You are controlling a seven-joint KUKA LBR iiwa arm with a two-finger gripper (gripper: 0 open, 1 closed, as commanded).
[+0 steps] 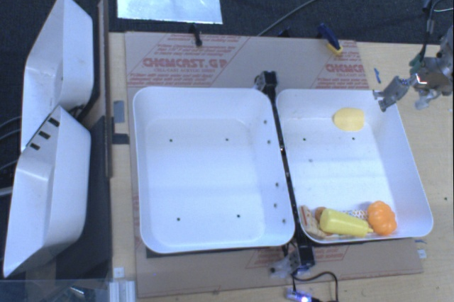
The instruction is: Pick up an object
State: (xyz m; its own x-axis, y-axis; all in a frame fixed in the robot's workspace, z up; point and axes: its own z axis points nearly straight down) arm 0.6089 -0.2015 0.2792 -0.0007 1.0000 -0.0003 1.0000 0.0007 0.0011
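In the right bin (404, 152) a pale yellow rounded object (349, 119) lies near the far edge. At the bin's near edge sit a yellow elongated object (343, 222), an orange round object (382, 217) and a small tan piece (312, 217), all packed close together. My gripper (406, 96) hangs over the right bin's far right corner, above and to the right of the pale yellow object. Its fingers are open and nothing is between them.
The left bin (149, 173) stands beside the right one, and a black divider (280, 152) runs between them. Spare white bins (50, 152) are stacked off the bench at the left. A blue and yellow clamp (330, 40) and cables lie at the back.
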